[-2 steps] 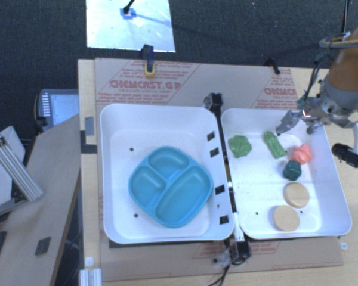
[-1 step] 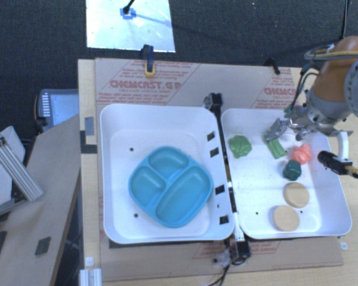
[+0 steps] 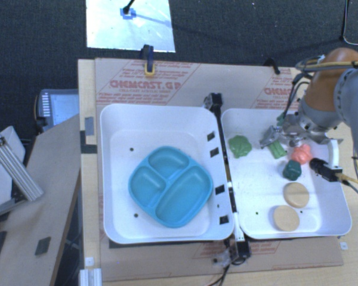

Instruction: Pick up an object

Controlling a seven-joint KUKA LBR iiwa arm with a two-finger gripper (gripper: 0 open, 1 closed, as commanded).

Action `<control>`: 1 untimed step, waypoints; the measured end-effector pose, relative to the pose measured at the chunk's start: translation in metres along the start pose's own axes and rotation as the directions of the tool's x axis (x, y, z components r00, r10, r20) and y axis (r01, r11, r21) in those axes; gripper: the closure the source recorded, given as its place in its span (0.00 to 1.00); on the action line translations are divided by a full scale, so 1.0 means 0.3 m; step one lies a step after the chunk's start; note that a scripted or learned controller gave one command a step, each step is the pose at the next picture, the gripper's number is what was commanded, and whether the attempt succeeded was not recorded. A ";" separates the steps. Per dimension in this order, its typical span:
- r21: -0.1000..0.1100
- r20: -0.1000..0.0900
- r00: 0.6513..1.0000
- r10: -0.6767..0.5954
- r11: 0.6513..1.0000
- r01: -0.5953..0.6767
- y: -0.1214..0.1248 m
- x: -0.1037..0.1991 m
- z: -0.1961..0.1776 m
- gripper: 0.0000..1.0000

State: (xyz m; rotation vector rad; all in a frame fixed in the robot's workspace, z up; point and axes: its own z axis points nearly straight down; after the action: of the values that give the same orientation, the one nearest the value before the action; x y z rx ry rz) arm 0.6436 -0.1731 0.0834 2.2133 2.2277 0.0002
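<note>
- Blue divided plate (image 3: pixel 169 185) fills the left bin (image 3: pixel 116 121), away from the work.
- Gripper (image 3: pixel 278 137) hovers low in the right bin (image 3: pixel 340 219), seemingly over a green block (image 3: pixel 277 150); finger state unclear.
- Green broccoli-like toy (image 3: pixel 240 145) lies beside it.

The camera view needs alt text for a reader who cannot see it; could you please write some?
A grey robot arm's gripper reaches from the right into the right white bin, which holds green pieces, a pink piece and two tan discs. The left white bin holds a blue divided plate.
</note>
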 end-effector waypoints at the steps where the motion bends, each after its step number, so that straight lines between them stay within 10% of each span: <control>1: -0.005 0.001 1.000 -0.002 1.000 0.002 0.005 0.000 -0.044 1.00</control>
State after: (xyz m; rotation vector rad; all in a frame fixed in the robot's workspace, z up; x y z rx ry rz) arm 0.6452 -0.1732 0.0966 2.2090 2.2267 0.0048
